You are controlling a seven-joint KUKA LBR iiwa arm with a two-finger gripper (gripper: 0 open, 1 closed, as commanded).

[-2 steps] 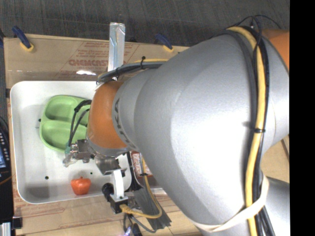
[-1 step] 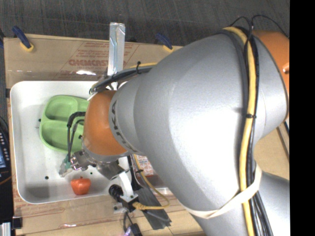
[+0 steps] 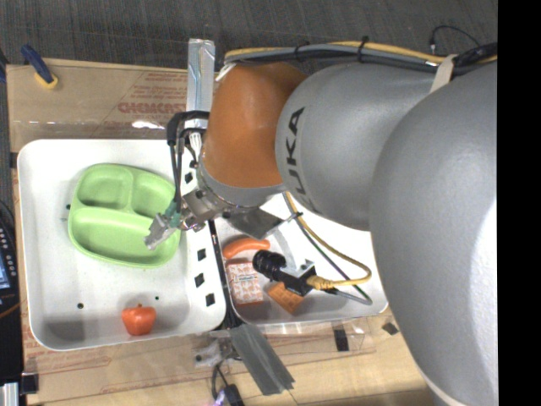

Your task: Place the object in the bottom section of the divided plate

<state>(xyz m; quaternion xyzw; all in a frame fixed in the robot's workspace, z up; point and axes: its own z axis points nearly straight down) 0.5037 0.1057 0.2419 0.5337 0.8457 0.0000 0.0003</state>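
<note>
My pincer (image 3: pixel 166 227) over right edge of green divided plate (image 3: pixel 118 214) in left bin (image 3: pixel 38 227); grip state cannot tell. Likely object: small orange-red tomato-like toy (image 3: pixel 139 318), below plate. Judged light, smooth, round, rolls easily; grasp across widest middle.

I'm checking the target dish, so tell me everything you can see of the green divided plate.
The light green divided plate looks like smooth plastic, rounded, with raised ridges splitting it into two smaller upper sections and one wide lower section. It lies flat in the left white bin. The gripper hovers at its right edge; contact is unclear.
</note>
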